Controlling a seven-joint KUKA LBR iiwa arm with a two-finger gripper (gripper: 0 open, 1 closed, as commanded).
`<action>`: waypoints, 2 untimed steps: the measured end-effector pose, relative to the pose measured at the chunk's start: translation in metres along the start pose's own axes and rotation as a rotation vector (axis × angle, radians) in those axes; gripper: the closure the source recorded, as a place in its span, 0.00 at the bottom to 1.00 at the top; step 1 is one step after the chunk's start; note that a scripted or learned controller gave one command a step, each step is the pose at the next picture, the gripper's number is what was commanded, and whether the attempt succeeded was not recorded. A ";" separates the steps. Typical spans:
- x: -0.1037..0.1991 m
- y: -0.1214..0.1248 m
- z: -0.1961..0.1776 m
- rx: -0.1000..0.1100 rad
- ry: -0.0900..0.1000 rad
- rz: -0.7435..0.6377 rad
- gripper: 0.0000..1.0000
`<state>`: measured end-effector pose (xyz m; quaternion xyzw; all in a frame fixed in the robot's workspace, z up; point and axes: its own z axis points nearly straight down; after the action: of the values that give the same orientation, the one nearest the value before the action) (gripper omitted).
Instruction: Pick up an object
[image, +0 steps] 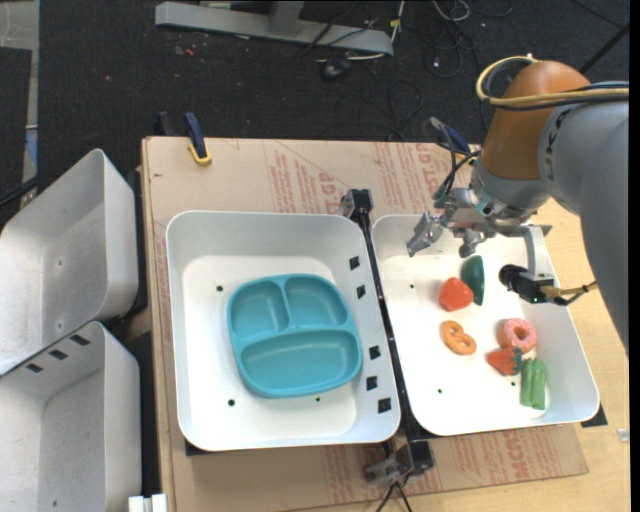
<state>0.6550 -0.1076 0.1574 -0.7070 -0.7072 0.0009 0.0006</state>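
Note:
My gripper (445, 238) hovers over the far end of the right bin (420, 400), its fingers spread open with nothing between them. Just in front of it lie a dark green piece (474, 278) and a red-orange piece (455, 294), touching each other. Nearer the front are an orange ring (459, 337), a pink donut (517, 333), a small red piece (502, 361) and a light green piece (534, 384).
The left bin (200, 400) holds a teal divided plate (295, 333). A ridge with black clips (378, 320) separates the two bins. Two white tubs (60, 250) stand off the bench at the left.

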 end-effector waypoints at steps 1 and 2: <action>-0.005 -0.003 0.045 0.002 0.000 0.002 0.00; -0.004 -0.003 0.066 -0.001 0.000 0.001 0.00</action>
<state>0.6519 -0.1120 0.0914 -0.7073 -0.7069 0.0007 0.0002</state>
